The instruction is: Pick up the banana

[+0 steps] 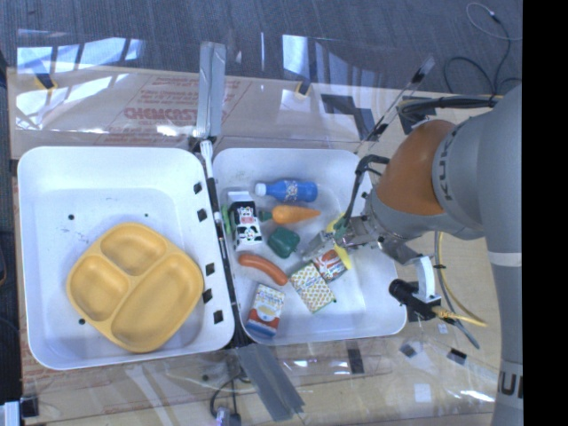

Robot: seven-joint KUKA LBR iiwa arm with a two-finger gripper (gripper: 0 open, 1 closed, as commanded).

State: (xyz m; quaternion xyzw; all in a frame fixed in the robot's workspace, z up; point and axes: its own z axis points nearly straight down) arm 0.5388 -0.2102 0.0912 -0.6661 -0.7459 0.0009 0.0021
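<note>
Arm [470,185] over right bin; banana [341,254] at the jaws [342,235].

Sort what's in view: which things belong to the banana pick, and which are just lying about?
Job in hand:
banana, yellow, partly hidden beneath the arm
gripper, low over it

Lying about:
blue bottle
carrot
milk carton
sausage
juice box
yellow tray

Red lettering "CHEMCAST" reads on the clear sheet [160,114] behind the bins.
</note>
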